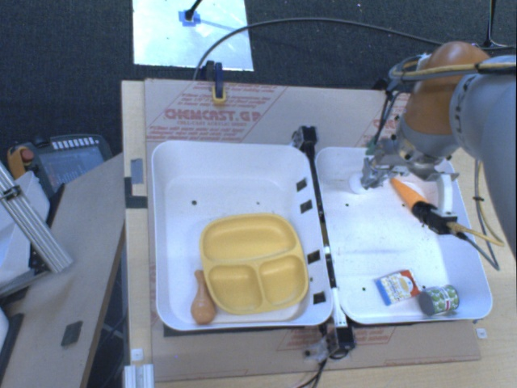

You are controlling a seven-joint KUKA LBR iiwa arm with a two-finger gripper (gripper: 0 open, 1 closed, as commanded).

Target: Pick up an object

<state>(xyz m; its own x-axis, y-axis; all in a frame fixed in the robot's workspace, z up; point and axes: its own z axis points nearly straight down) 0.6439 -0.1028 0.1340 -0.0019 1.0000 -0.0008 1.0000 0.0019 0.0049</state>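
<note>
Gripper [373,175], opening unclear, over right bin [380,241] with carton [397,287] and can [439,300]; yellow tray [254,261] in left bin [226,184].

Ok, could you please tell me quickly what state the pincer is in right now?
Pincer: cannot be told whether open or closed; it is down at the far end of the right bin.

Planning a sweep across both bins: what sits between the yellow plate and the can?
In the camera view, the bins' adjoining rims come first, then bare bin floor, then the small printed box close beside the can.
</note>
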